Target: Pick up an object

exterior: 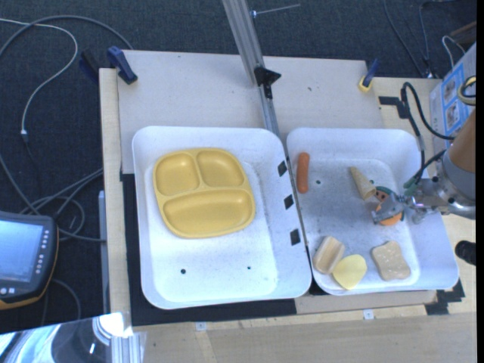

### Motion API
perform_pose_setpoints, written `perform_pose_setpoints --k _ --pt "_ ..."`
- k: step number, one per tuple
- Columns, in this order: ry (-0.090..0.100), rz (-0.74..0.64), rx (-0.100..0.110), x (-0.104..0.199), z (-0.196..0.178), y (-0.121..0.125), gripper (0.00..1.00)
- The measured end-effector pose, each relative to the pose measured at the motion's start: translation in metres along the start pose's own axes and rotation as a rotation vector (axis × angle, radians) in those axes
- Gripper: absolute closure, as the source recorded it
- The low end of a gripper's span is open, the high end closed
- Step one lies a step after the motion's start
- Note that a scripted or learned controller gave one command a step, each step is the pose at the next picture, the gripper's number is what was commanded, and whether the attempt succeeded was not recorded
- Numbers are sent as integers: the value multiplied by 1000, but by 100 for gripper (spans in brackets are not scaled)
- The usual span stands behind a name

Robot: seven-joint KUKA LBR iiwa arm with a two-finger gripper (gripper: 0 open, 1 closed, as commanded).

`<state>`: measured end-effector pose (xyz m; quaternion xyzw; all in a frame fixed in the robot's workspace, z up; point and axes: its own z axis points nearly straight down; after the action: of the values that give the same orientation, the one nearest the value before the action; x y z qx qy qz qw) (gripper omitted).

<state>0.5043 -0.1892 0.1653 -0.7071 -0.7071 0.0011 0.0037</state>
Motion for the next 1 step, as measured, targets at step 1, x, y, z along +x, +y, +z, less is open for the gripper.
perform_pose_setpoints --k 1 --pt "0 0 1 1 64 -1 0"
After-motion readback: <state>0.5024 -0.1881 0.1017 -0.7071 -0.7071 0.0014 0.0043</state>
